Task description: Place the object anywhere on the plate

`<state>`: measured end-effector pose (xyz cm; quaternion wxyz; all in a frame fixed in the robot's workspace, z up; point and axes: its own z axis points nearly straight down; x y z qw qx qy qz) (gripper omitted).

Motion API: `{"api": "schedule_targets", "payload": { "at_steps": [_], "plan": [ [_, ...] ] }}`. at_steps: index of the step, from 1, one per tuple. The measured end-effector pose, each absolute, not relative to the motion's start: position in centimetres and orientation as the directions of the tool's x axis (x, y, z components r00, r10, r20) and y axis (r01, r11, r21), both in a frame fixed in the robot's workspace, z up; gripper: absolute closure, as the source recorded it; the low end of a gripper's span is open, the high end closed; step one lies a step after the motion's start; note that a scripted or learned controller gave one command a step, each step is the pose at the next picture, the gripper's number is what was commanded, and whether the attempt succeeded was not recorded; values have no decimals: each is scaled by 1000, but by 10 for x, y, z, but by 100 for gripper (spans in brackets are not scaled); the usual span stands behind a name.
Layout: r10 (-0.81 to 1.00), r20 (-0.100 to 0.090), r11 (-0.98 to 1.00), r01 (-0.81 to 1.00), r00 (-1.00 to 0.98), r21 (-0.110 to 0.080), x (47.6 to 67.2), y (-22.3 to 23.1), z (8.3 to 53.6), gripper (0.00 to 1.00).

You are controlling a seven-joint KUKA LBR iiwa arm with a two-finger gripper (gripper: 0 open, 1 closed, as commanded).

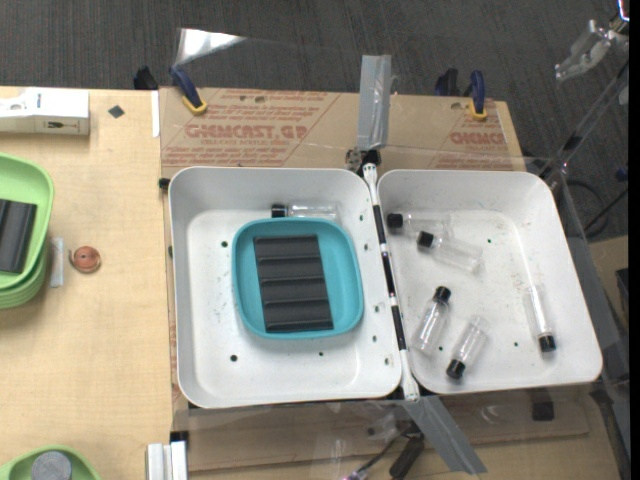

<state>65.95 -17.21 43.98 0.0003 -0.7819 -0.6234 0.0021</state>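
1. Camera view from above, at a slant: two white bins side by side on the counter (100, 368), left bin (200, 368) and right bin (570, 358) touching along the middle.
2. Teal plate (345, 298) flat in the left bin, with a dark ribbed insert (292, 283) across its middle.
3. Clear vials with black caps loose in the right bin: one near the top (445, 248), one nearer the middle (432, 318), one low (465, 348), one along the right side (540, 313), all lying down and apart from one another.
4. One more vial (300, 210) in the left bin, just beyond the plate's far rim, off the plate.
5. State of the pincer: cannot tell from this view, wide or narrow.
6. Step in hand, as a judgement: pick-up not yet begun, no vial on the plate.
7. Advice for doing it well: choose a vial well clear of the bin wall, such as the one nearer the middle; close across the narrow body, not along its length; lift straight up before crossing the divide; release low over the plate, since a round vial is likely to roll.
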Motion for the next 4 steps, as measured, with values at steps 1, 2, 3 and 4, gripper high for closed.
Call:
{"api": "schedule_targets", "payload": {
  "at_steps": [1,2,3,4],
  "plan": [
    [975,-3,-223,975,223,-3,659,-172,440,0],
    [975,-3,-223,975,223,-3,659,-172,440,0],
    [975,-3,-223,975,223,-3,659,-172,440,0],
    [975,-3,-223,975,223,-3,659,-172,440,0]
  ]
}}
